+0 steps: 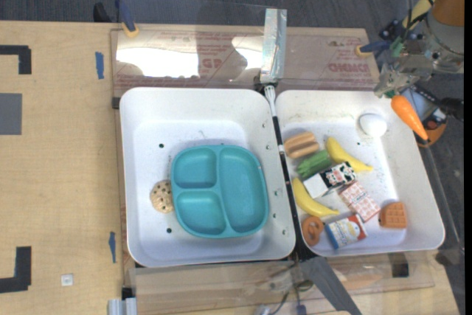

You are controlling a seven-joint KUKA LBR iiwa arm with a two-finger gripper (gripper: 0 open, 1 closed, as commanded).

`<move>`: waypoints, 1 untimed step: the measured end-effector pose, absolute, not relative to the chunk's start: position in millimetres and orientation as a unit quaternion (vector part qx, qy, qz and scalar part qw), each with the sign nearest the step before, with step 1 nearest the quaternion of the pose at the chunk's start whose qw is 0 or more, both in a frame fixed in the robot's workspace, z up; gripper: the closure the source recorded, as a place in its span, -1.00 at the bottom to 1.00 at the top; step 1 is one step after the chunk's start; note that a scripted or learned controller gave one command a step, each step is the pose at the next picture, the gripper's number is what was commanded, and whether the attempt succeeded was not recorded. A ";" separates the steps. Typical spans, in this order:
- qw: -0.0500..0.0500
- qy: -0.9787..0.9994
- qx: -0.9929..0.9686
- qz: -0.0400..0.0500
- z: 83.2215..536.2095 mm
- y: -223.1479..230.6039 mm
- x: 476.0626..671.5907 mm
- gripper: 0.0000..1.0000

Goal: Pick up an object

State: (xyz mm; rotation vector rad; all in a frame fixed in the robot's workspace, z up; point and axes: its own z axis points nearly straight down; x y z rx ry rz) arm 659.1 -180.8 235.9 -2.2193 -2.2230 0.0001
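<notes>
Your gripper (398, 85) sits at the upper right, just past the far right corner of the right bin (431, 192). An orange carrot (409, 116) hangs slanted below it, top end up against the fingers, tip pointing down and right over the bin's rim. You can read it as pinched on the carrot's upper end, though the fingers themselves are small and partly blurred.

Right bin, what you'll see: a white ball (372, 125) near the far corner; a hot dog (301, 144) by the divider; a green pepper (313, 161) just beneath it; one banana (346, 156) slanting right of the pepper, a second banana (310, 200) lower down by the left wall. A black-and-white carton (338, 176) touches a pale block (316, 184). A pink patterned packet (359, 201), a waffle (393, 215), a blue-and-white carton (345, 231) and a brown doughnut (311, 232) fill the near side.

Left bin (144, 122): a teal divided plate (219, 190) in the middle, a cookie (161, 196) touching its left edge
</notes>
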 end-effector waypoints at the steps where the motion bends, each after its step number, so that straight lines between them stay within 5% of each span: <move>1: 0.002 -0.694 -0.720 0.001 218.2 -153.9 667.0 -1.00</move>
